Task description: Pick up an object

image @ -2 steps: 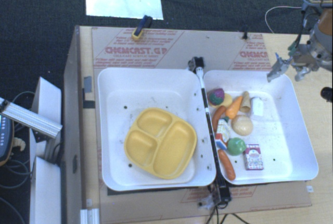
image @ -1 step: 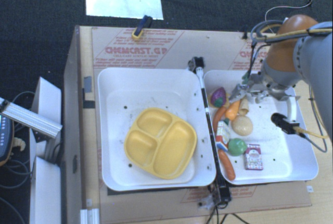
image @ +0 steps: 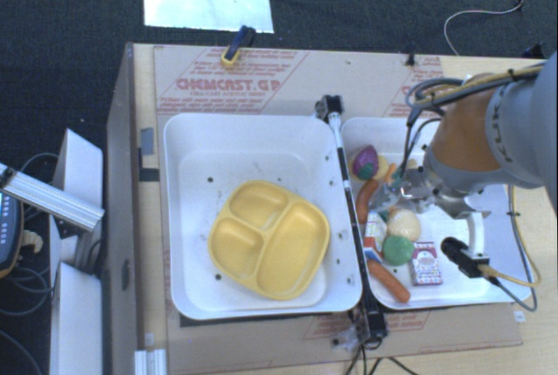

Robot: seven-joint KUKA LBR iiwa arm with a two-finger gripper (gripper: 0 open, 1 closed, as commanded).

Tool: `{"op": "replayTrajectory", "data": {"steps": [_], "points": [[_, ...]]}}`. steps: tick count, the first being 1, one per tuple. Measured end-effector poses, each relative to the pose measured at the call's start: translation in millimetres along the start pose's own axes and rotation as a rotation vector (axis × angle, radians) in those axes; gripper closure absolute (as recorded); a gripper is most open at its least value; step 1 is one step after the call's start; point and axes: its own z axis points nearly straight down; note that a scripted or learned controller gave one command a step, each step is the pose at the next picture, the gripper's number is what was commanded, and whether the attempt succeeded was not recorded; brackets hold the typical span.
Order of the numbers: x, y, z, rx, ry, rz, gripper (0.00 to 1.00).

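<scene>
The arm point(image: 488, 133) comes in from the right and bends down over the right bin point(image: 501, 290). Its claw point(image: 408, 190) is low inside this bin, just above the small things that lie there. The wrist and cables hide the claw's tip, so I cannot tell if it is apart or together, and nothing can be seen held in it.

The right bin holds several small objects, close together near its left wall. A purple and yellow-green toy point(image: 365, 162) lies at the far end. Just below it there is a red-orange long piece point(image: 367, 194), maybe a toy sausage or pepper. A cream-coloured ball point(image: 404, 223) is beside the claw, and a green ball point(image: 398, 250) touches it on the near side. A small red and white box point(image: 425, 263) lies just right of the green ball. An orange carrot-like piece point(image: 389, 279) lies near the front edge.

The left bin point(image: 187, 190) holds a yellow divided plate point(image: 268, 238) with three compartments, lying a bit tilted toward the front right corner. Both bins stand side by side on the table point(image: 261, 77), which is covered with printed cardboard.
</scene>
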Motion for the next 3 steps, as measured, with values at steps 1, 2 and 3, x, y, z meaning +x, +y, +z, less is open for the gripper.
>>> {"op": "replayTrajectory", "data": {"steps": [1, 2, 3], "points": [[13, 45, -1, 0.005, -0.004, 0.003, 0.0], [15, 47, -11, -0.002, -0.002, 0.0, 1.0], [74, 68, -102, -0.005, 0.0, -0.003, 1.0]]}}
